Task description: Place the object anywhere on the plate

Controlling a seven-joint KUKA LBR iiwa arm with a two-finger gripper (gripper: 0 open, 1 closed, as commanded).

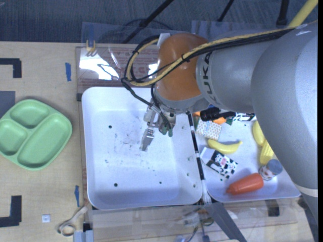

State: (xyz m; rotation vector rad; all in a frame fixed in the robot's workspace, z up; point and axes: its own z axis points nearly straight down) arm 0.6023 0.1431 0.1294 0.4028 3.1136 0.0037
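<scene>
Green and moulded into three compartments, the plate (pixel 34 133) lies on the wooden bench (pixel 45 195) at the left edge of the frame, well apart from the two white bins.

In the camera view the grey arm (pixel 262 74) comes in from the right and fills the upper right of the frame, its orange band (pixel 176 72) sitting above the wrist near the top centre. The gripper (pixel 151 130) hangs over the left bin (pixel 101 185), in that bin's upper right part. Whether its fingers are parted or closed cannot be told from this angle, and nothing can be seen between them.

The right bin (pixel 282 190), at the lower right of the frame, holds the loose things: a banana (pixel 224 145) near its centre, a second yellow piece (pixel 262 145) further right beside the arm, an orange carrot-shaped toy (pixel 246 183) near the bin's lower rim, a black-and-white patterned item (pixel 222 163) between the banana and the carrot-shaped toy, and a white dotted packet (pixel 209 130) just above the banana. A small blue-grey round object (pixel 271 169) sits at the right, just above the carrot-shaped toy.
</scene>
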